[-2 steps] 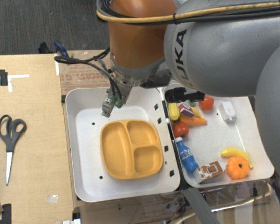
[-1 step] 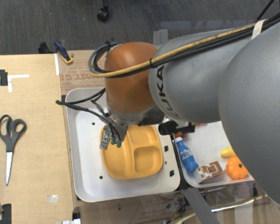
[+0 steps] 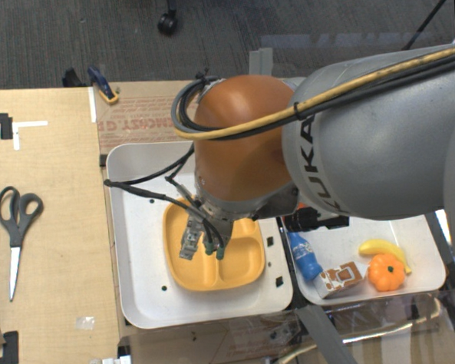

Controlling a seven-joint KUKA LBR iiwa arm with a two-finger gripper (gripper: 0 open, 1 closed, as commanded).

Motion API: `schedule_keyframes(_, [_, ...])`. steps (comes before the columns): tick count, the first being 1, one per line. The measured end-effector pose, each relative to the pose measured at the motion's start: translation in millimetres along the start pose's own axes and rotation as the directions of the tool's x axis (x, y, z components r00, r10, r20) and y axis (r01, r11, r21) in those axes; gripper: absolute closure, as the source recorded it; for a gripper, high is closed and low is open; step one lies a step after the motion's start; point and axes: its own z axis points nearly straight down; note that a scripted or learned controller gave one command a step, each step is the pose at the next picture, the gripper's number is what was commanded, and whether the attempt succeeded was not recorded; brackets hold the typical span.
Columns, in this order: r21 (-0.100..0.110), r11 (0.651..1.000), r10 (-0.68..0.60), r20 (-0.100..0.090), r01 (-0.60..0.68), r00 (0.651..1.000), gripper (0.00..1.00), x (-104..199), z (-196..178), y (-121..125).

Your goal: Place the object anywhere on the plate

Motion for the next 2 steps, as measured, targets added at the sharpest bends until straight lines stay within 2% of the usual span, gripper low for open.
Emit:
schedule_keyframes(1, [0.000,1.000,0.012,0.001,-0.012,1.000,1.00,-53.8,0.4,5.9])
schedule_keyframes(2, [0.000,1.000,-0.022,0.001,0.022,1.000,1.00,-37.9,-5.5,29.5])
